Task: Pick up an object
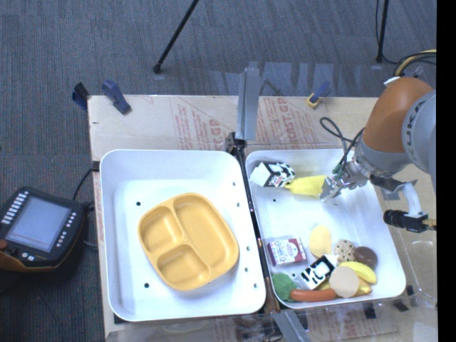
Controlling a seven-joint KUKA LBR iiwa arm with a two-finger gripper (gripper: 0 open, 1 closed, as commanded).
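Two bins sit side by side on the table (178, 123). The left bin (121, 169) holds a divided plate (187, 241) near its middle. In the right bin (377, 223), a small carton (272, 174) lies at the far left corner, with a corn cob (308, 186) just to its right; the gripper (332, 189) is at the cob's right end. Toys crowd the near side: a packet (285, 250) to the left, a cookie (345, 250) and a banana (358, 271) to the right, a sausage (312, 296) along the near wall. A handheld console (35, 226) lies on the floor left of the table.
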